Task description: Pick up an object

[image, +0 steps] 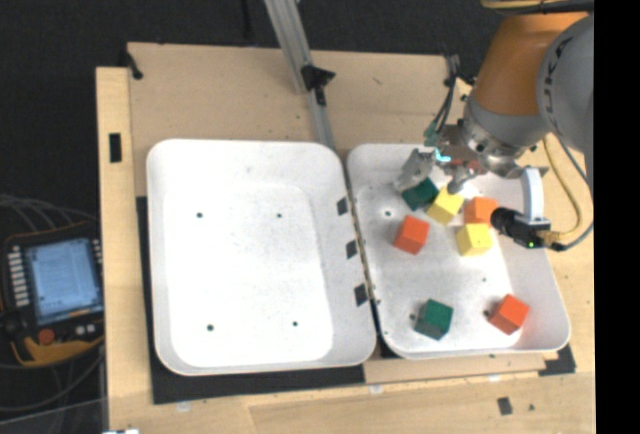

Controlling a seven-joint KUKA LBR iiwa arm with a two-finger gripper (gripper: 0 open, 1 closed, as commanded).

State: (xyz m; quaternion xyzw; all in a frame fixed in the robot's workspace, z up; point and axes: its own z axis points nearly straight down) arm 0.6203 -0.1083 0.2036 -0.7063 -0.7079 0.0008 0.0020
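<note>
The right bin point(530, 342) holds several small blocks. At its far end my gripper point(435, 176) hangs open, its two fingers point(412, 167) spread apart. A green block point(420, 193) lies just below the left finger, and a yellow block point(445, 207) lies beside it under the right finger. Neither block is clamped between the fingers. An orange block point(481, 210) sits to the right of the yellow one. Further out lie a second yellow block point(474, 239) and an orange block point(411, 234).
Another green block point(434, 318) and an orange block point(508, 313) rest near the right bin's front edge. The left bin point(180, 172) adjoins it on the left. A slanted metal pole point(285, 12) rises behind the bins. A tablet point(60, 277) sits far left.
</note>
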